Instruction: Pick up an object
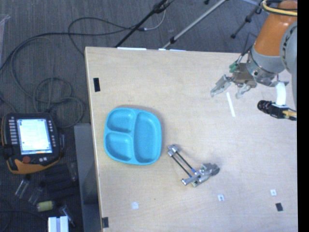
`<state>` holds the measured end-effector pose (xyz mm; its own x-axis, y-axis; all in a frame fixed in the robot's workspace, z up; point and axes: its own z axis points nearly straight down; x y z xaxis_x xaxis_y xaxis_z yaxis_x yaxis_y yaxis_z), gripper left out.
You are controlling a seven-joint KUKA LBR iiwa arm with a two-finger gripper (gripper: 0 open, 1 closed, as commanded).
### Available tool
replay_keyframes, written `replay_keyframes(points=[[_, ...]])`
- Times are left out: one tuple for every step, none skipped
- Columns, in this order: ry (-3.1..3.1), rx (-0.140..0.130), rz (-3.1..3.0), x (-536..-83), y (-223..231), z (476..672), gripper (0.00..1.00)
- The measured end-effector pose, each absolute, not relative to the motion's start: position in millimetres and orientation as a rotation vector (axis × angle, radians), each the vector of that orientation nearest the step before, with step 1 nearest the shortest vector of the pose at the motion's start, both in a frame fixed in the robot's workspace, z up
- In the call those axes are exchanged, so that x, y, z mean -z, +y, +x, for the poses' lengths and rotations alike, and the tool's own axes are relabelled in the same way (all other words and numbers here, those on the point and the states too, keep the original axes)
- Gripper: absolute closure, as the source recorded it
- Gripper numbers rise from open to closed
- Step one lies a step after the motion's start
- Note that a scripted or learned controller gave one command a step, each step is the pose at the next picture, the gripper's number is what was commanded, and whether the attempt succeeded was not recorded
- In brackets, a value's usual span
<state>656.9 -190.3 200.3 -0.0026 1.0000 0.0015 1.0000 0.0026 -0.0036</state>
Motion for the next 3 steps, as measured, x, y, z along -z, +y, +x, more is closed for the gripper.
replay_keyframes(points=[[-2.125,-0.007,-2.314,-279.9,-205.1,669.3,0.0],[-2.052,-0.006,-2.379,-348.8,-217.1,655.9,0.0],[-1.919,-0.007,-2.487,-432.6,-158.9,669.4,0.0]])
